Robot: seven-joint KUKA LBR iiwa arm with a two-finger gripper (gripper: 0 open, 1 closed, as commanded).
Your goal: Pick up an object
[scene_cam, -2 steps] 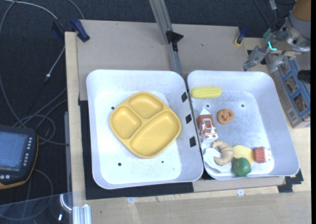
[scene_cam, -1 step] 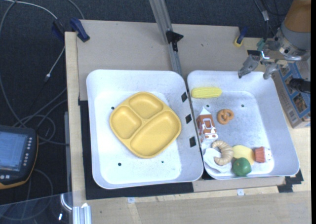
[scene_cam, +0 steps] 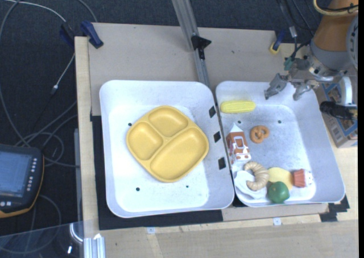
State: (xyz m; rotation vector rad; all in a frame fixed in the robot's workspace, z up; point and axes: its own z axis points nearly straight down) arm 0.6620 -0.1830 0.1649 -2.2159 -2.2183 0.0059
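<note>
From my remote station I see the worktop (scene_cam: 142,52) carrying two shallow white bins side by side. The left bin (scene_cam: 114,137) holds one yellow three-compartment plate (scene_cam: 167,143), lying flat near its centre. The right bin (scene_cam: 318,143) holds the small items: a yellow corn cob (scene_cam: 238,106) near its far left corner; a pretzel (scene_cam: 259,133) at mid-bin; a red-and-white toy carton (scene_cam: 238,144) by the left wall; and, clustered along the near edge, a croissant (scene_cam: 257,174), a yellow fruit (scene_cam: 278,175), a green fruit (scene_cam: 278,192) touching it, and a small orange-red piece (scene_cam: 300,178). The pincer (scene_cam: 288,88) hangs over the right bin's far right corner, its two fingers spread apart and holding nothing.
</note>
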